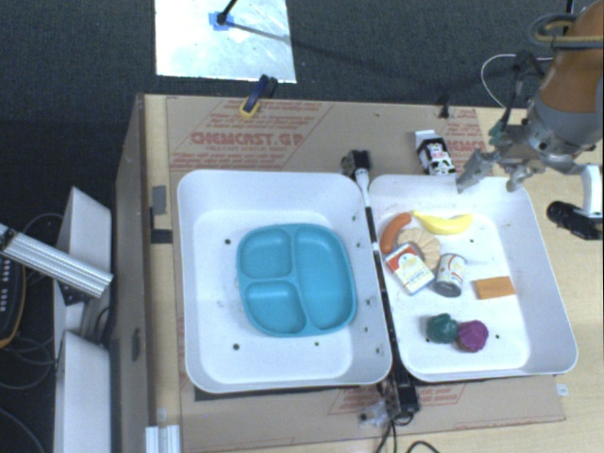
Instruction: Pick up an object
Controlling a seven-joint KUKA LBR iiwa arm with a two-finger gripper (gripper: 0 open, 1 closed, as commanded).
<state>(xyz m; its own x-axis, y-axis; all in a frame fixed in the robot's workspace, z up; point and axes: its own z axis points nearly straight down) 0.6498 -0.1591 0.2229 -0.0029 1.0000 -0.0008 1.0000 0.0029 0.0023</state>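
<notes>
My gripper [492, 178] hangs open over the far edge of the right bin [528, 243], with nothing between its two fingers. Below and left of it in that bin lie a yellow banana [444, 222], an orange sausage [395, 227], a red and white carton [408, 269] and a small can [449, 275]. Nearer the front lie an orange block [494, 288], a dark green lump [441, 327] and a purple lump [472, 335]. The banana is the closest of these to my gripper.
The left bin [217, 206] holds a blue divided plate [294, 278]. A small black and white item [433, 155] sits on the bench behind the right bin. A black clamp [359, 163] marks the seam between the bins.
</notes>
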